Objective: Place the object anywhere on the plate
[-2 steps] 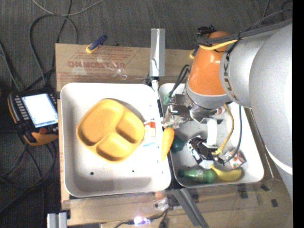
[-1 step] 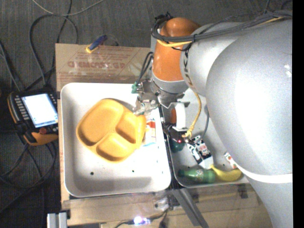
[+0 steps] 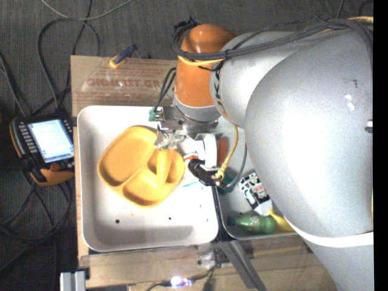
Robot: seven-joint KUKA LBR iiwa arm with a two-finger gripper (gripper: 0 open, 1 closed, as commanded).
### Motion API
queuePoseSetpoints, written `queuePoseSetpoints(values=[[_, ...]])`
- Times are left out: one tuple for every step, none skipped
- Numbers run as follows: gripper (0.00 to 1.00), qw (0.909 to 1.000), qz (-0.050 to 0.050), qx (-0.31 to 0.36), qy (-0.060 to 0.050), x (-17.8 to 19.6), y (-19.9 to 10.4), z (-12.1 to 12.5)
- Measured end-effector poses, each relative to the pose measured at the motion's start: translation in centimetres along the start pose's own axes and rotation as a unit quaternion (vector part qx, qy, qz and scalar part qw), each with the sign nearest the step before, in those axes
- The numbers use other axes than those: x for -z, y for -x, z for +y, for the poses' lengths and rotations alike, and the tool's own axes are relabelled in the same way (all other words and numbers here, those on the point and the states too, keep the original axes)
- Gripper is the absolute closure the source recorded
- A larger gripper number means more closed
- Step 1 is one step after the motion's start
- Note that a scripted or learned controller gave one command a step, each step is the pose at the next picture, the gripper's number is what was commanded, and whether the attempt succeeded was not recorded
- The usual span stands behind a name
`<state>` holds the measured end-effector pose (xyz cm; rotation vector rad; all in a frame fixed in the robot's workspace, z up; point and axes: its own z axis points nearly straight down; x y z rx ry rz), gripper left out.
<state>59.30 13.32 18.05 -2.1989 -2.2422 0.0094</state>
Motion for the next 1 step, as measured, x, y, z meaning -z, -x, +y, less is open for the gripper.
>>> queuePoseSetpoints(values=[[0.0, 1.0, -0.001, 0.0, 0.0, 0.03, 0.03, 0.02]])
